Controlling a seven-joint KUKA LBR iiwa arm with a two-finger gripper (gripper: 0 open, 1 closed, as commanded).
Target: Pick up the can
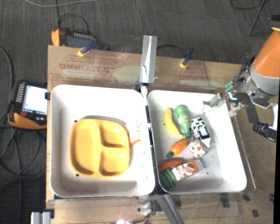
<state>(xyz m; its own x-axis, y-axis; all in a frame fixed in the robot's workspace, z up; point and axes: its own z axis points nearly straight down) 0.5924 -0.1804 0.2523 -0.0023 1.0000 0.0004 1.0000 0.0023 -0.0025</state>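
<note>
A KUKA arm's gripper (pixel 218 102) hovers over the right bin's (pixel 231 151) upper right corner, carrying nothing; whether it is spread or closed cannot be told. The can (pixel 182 117), green and tipped on its side, lies against a banana (pixel 170 121), down-left of the gripper, apparently dumped for grasp trials.

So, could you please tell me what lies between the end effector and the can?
In the camera view, only bare white floor of the right bin separates the end effector from the black-and-white can; nothing else lies there.
</note>
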